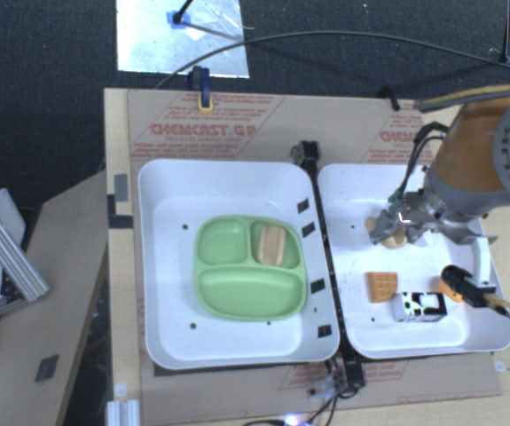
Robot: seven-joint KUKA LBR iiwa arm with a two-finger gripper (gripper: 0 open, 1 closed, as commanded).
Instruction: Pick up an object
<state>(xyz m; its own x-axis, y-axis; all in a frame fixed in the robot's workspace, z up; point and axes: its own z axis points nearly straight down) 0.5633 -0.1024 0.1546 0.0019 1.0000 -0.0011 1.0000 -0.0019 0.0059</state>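
1. A small tan object (395,234) lies on the floor of the right bin (352,264), directly at the jaws, not lifted.
2. Whether the jaws are open or closed on it cannot be told; the gripper (395,224) is low over it.
3. Judged so: approach done, grasp and lift remaining.
4. Nearer the camera from the jaws lie a waffle-like square (381,286) and a black-and-white piece (421,306).

End effector (395,226) low in right bin (352,193) — waffle (381,286) nearby.
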